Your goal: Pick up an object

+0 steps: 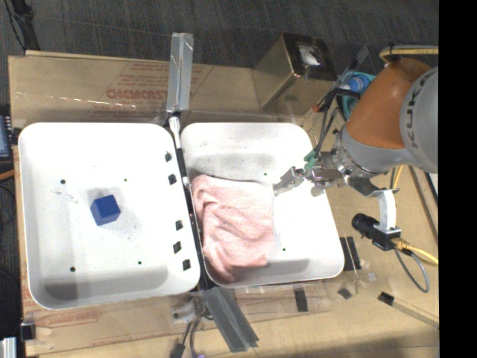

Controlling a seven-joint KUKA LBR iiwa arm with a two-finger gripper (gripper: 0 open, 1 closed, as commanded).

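Where the pincer (287, 179) hangs just right of the pink cloth (232, 226), its small blurred tips hide whether they are parted or closed. Left of the cloth, a blue cube (106, 209) sits in the next bin (45, 200).

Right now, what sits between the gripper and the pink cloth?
Bare white floor of the right bin, seen in the camera view. The gripper hangs just past the upper right corner of the pink cloth.
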